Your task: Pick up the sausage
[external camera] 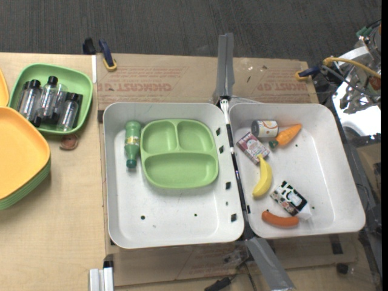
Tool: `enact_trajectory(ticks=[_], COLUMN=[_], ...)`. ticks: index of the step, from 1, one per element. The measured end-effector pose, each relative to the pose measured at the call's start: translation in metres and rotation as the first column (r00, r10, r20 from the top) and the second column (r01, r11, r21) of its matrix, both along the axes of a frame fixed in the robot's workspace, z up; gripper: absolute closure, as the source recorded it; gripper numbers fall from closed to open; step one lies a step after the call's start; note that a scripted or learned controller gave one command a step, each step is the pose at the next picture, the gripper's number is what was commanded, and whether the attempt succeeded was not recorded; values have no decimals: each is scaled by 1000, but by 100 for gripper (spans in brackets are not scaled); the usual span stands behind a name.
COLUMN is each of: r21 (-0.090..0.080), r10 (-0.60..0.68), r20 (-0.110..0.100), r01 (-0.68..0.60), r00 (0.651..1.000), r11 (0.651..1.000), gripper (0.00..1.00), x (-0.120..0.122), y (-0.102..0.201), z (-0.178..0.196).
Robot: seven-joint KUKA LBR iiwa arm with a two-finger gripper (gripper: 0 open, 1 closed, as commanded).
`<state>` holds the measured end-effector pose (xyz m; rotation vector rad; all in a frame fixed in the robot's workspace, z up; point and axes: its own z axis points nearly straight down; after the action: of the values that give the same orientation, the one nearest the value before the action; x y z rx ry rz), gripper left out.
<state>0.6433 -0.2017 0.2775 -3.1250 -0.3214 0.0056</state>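
White right bin (339, 162): sausage (280, 219), banana (262, 177), carrot (288, 134). Left bin (115, 180): green plate (179, 153), bottle (131, 143). Gripper state: cannot tell.

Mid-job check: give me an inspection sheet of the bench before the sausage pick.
Surface: two white bins side by side, left bin and right bin, on a cardboard-covered bench.
Job's things: sausage lies near the right bin's front wall, beside a black-and-white packet.
Clutter: banana, carrot, small can and pink carton in the right bin; green divided plate and green bottle in the left.
Grippers: arm hardware at the right edge; fingers cannot be judged.
Cables: yellow cable at upper right.
Surroundings: green tray of bottles, stacked orange plates, clamps on the bench's far edge.
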Motion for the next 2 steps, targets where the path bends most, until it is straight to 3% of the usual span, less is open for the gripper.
enact_trajectory(ticks=[2], r21=[0], r10=[13], r20=[-11], r01=[-13], r00=[1000], r11=[1000], gripper=[100], x=[0], y=[2], z=[14])
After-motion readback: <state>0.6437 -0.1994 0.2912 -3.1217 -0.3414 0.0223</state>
